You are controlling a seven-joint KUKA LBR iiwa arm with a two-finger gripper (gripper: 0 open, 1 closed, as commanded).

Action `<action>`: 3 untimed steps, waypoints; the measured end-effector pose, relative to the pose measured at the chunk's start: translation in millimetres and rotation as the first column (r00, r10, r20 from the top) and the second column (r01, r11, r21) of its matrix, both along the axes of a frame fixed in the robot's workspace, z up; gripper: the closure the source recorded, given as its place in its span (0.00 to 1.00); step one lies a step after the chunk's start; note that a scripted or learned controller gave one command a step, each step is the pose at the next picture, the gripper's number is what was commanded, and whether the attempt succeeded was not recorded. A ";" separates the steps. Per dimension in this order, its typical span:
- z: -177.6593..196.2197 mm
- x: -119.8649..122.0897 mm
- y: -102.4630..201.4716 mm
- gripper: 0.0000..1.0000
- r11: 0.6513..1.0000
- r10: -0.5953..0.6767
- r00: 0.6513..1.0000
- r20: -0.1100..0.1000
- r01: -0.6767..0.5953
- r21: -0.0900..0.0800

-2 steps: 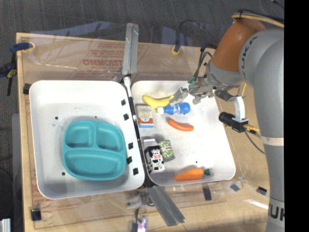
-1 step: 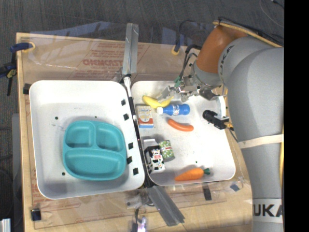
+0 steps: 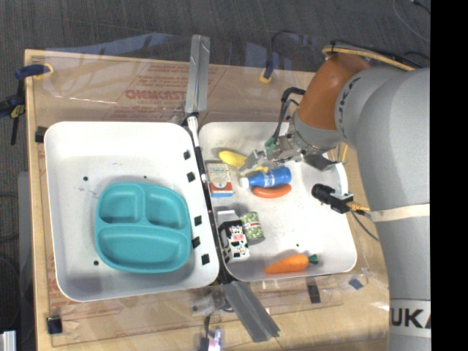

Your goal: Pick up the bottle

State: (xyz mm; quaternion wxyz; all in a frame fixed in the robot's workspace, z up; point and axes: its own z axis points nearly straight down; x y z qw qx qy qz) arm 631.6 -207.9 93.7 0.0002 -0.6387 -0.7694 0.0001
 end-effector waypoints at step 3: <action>9.0 -24.6 -0.3 1.00 0.960 0.281 0.960 -0.003 -0.281 0.002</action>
